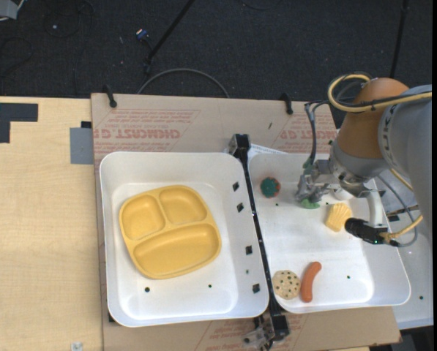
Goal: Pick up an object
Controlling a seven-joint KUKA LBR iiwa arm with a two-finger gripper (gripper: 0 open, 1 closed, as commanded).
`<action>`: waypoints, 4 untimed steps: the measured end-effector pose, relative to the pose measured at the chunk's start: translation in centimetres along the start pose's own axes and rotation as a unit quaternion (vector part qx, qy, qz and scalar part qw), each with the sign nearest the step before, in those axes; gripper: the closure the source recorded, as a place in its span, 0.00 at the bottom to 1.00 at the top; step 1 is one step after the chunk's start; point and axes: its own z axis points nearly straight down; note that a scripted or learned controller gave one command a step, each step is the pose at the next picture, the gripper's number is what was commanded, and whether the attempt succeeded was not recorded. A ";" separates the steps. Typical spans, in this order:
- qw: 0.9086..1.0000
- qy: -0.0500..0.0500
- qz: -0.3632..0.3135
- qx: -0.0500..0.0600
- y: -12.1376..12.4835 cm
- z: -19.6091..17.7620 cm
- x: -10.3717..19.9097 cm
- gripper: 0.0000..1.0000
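My gripper (310,193) hangs low over the right bin (383,287), just above a small green piece (310,204), with a teal ball (269,188) to one side and a yellow block (337,216) to the other. A cookie (285,284) and sausage (309,281) lie nearer the front rim. The left bin (119,170) holds a yellow divided tray (170,230).

A pale wooden bench (35,218) carries a printed cardboard sheet (167,126), on which two white bins (112,196) sit side by side.

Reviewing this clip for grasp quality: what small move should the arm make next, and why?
Probably a slow, short lift. The gripper sits low in the right bin, right over a small green object; lifting would show whether it comes along. A yellow piece lies close beside.
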 end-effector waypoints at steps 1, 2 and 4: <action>1.000 0.004 0.001 0.006 -0.9 -5.3 -0.1 1.00; 1.000 0.004 -0.001 0.006 -1.3 -10.2 0.5 1.00; 1.000 0.006 -0.003 0.010 -2.4 -11.7 5.1 1.00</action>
